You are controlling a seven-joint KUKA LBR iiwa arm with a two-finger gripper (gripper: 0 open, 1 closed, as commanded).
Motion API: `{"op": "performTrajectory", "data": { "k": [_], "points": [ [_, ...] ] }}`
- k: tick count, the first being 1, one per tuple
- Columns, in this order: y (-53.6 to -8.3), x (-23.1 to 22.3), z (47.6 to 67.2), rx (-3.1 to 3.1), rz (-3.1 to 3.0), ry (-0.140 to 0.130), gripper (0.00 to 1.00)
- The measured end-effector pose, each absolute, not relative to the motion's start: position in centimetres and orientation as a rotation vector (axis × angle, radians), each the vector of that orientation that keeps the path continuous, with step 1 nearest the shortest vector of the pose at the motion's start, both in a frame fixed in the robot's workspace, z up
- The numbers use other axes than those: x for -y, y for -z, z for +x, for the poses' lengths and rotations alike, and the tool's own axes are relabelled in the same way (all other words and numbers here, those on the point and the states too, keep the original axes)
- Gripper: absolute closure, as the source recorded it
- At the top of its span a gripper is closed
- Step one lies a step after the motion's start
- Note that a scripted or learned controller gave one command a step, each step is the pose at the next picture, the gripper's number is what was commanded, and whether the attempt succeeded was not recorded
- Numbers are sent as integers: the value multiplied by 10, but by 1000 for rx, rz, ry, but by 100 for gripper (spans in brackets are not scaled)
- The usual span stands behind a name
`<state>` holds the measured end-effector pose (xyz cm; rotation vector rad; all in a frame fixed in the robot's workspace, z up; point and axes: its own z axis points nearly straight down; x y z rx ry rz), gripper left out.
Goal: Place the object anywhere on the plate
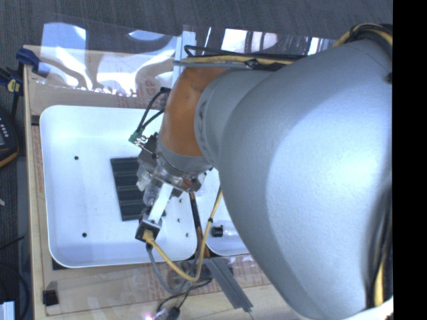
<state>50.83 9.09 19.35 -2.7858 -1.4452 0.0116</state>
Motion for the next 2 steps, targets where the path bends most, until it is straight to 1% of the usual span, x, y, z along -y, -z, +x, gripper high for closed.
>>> {"op": "performTrajectory", "data": {
  "k": [1,2],
  "points": [
    [-205,-53,550,1376,-2820,-7,100],
    [-210,-53,475,451,-3105,-14,100]
  ]
}}
